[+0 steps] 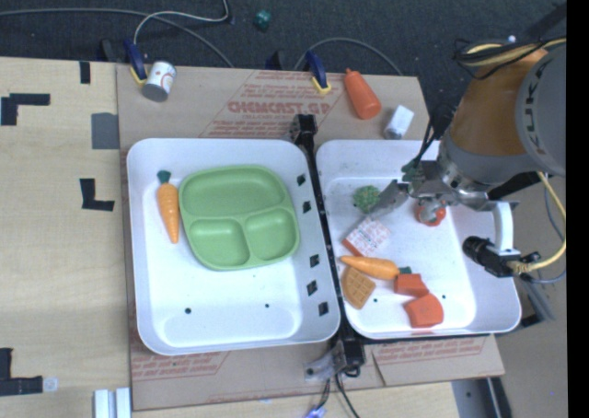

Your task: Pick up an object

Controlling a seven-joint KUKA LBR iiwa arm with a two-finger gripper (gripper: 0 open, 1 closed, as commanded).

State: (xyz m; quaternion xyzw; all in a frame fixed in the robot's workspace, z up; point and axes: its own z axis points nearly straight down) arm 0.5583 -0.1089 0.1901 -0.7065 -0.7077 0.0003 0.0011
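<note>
Gripper (401, 193) low over right bin (479, 315), finger spread impossible to tell, nothing visibly held, green broccoli (366, 196) just beside, red-white packet (370, 238) and carrot (370, 267) below

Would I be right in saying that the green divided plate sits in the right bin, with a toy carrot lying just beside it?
Not quite: the camera view shows the green divided plate in the left bin, not the right one. The toy carrot does lie just beside it, along the plate's left side.

The cardboard sheet (267, 105) bears red print, seemingly "CHEMCAST"; the arm (543, 121) shows "KU".
</note>
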